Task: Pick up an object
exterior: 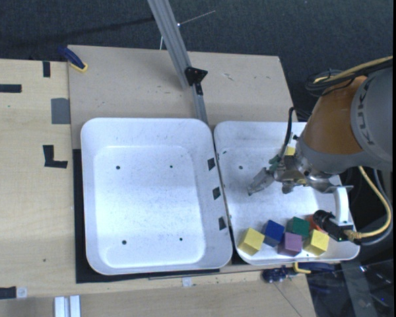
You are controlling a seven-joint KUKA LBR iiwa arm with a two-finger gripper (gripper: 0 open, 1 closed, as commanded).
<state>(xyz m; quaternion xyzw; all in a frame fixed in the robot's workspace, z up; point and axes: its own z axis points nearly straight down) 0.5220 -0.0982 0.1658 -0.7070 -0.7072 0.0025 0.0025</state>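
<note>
Several small blocks lie bunched at the front of the right bin (249,144): a yellow block (252,241), a blue block (273,231), a purple block (292,244), a green block (298,226) and another yellow block (319,242). A sliver of red (315,221) shows behind them. My gripper (272,185) hangs over the middle of the right bin, behind the blocks and apart from them. Its fingers are spread open with nothing between them. A small yellow piece (290,150) peeks out by the wrist.
The left bin (92,137) stands beside the right one. A grey metal pole (173,38) slants down from the top to the gap between the bins. A blue and yellow tool (73,59) lies at the bench's far left corner.
</note>
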